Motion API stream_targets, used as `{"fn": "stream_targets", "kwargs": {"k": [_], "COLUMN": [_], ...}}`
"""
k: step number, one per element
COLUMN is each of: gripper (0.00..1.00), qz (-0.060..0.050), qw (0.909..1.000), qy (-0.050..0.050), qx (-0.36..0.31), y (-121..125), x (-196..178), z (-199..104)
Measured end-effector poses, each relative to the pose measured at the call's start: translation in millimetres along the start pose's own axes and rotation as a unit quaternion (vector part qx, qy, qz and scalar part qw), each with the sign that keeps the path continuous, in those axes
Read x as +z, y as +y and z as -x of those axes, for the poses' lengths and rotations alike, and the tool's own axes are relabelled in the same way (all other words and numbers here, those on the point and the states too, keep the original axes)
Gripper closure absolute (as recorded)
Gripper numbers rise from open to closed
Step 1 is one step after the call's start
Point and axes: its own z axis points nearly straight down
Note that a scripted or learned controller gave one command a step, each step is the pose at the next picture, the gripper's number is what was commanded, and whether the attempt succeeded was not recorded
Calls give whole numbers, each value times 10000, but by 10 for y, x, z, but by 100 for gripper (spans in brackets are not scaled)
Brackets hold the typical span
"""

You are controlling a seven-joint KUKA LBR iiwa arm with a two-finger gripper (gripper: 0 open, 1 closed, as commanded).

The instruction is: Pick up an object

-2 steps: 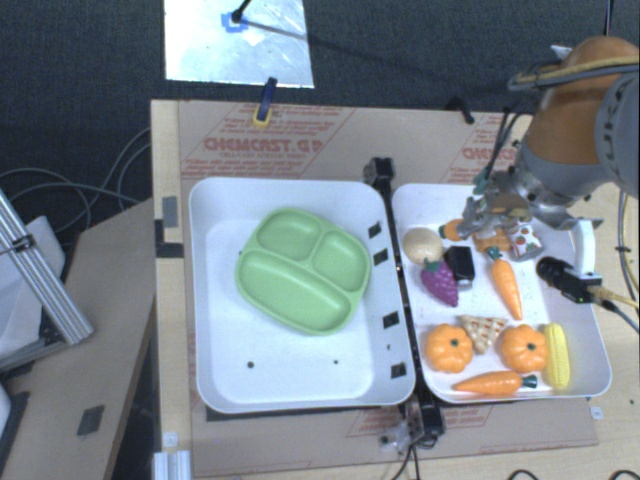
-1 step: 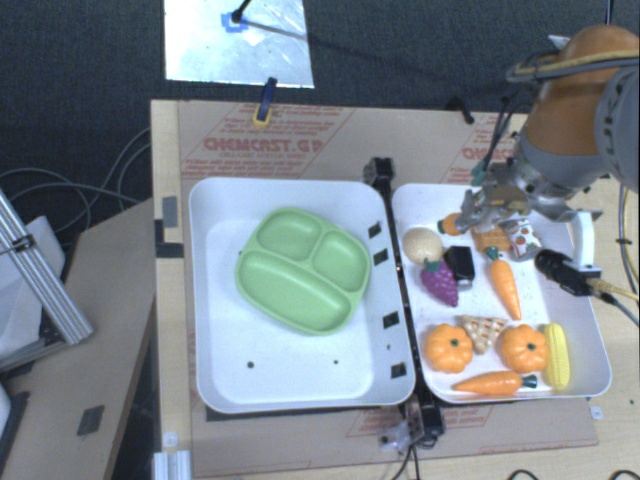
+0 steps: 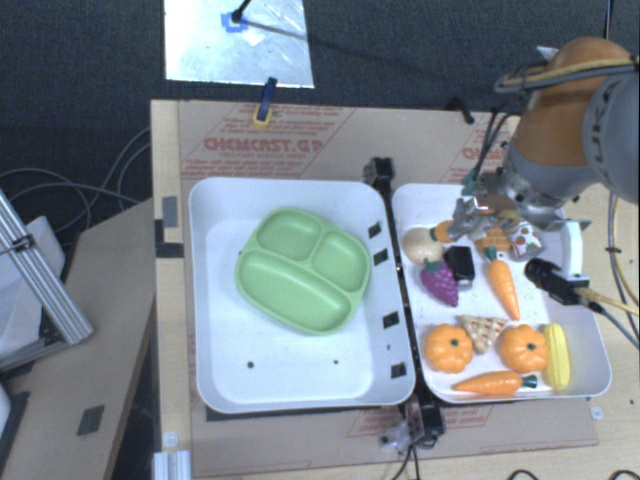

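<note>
Two white bins sit on the table [image 3: 250, 138]. Over the right bin [image 3: 600, 363], the hand [image 3: 468, 214] hangs beside a small orange toy [image 3: 444, 232]; its grip is unclear.

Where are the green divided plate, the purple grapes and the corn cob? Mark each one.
green divided plate [image 3: 303, 269]: camera view, its large front compartment.
purple grapes [image 3: 440, 282]: camera view, middle of the bunch.
corn cob [image 3: 556, 355]: camera view, middle of the cob.

Brown bench [image 3: 300, 143] with 2 white bins side by side: left bin [image 3: 215, 298], right bin [image 3: 590, 363].
</note>
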Motion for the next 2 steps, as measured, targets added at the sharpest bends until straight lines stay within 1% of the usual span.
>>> {"fn": "stream_targets", "kwargs": {"k": [1, 2], "gripper": [100, 100], "qz": [7, -7], "qw": [10000, 10000], "qy": [-1, 1], "qx": [22, 3], "y": [93, 23], "x": [-91, -43], "z": [127, -59]}}
